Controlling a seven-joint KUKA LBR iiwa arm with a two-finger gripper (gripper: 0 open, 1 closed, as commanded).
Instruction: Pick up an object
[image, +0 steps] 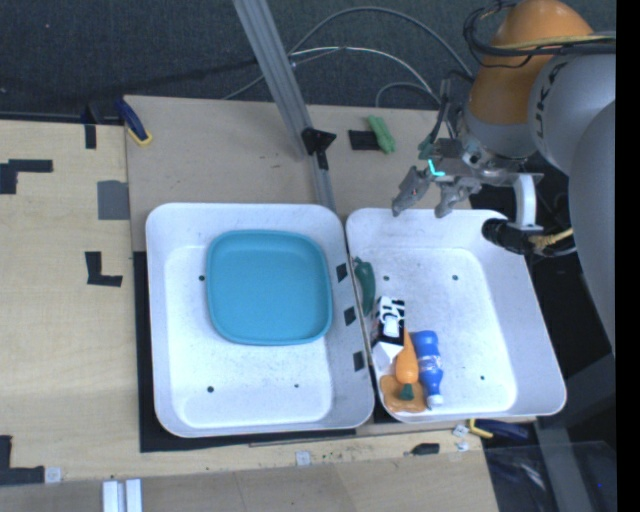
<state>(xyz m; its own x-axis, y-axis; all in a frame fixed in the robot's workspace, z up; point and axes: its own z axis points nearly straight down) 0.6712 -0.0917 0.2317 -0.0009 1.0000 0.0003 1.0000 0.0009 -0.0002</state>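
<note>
Camera view: I see the gripper (424, 202) up over the far edge of the right bin (500, 300), fingers spread apart, nothing between them. The pile sits well away at that bin's near-left corner: blue bottle (428, 366), orange object (406, 366) touching it, black-and-white item (390, 318) just behind, dark green thing (364, 282) by the left wall. Left bin (175, 330) holds a teal plate (269, 287). Both bins on the table (60, 330).

One overhead camera, slanted — both bins (160, 240)
</note>
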